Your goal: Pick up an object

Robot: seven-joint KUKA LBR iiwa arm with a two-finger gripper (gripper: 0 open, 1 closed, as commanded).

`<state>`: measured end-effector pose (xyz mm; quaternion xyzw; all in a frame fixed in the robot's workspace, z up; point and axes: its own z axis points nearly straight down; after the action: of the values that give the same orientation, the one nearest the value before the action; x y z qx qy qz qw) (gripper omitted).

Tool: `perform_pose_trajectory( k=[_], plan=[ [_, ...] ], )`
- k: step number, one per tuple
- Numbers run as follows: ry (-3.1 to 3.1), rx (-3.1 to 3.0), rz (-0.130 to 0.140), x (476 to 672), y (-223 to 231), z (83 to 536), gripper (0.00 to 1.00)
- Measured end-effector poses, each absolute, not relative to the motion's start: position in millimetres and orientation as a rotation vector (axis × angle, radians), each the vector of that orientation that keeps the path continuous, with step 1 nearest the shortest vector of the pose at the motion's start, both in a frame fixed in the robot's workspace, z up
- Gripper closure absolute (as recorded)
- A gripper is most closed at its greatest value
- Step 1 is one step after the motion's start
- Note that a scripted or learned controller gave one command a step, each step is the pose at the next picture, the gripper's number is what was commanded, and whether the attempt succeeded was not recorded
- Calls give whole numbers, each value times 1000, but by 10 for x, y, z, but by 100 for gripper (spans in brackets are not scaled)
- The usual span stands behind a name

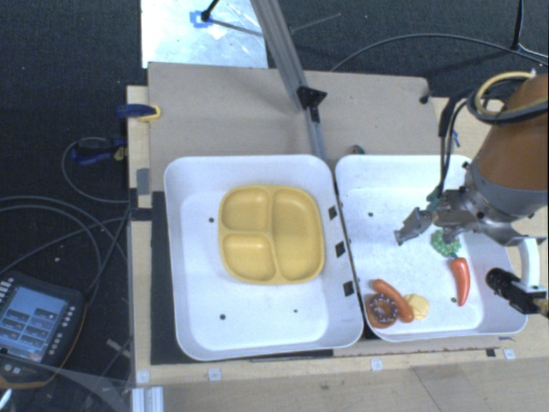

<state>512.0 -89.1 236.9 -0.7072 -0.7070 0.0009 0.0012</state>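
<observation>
The right bin (377,187) holds several small toys. A green leafy piece (444,246) lies just under the wrist. An orange-red pepper (461,280) lies below it, near the right wall. At the front left corner are a red sausage (393,297), a brown donut (380,311) and a small yellow piece (418,305), all close together. My gripper (412,227) hangs over the middle of the right bin, left of the green piece and above the sausage group. Nothing shows held in it.
A yellow divided plate (272,234) sits in the left bin (193,316). A grey pole (283,50) slants over the back of the bench. Black clips (340,249) mark the seam between the bins. Cables run along the arm at the right.
</observation>
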Motion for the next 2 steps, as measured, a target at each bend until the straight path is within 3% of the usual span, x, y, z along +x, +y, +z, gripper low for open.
perform_pose_trajectory(
  k=[2],
  plan=[
    [-2218, -2218, 5, 5025, -908, 1141, 0]
  ],
)
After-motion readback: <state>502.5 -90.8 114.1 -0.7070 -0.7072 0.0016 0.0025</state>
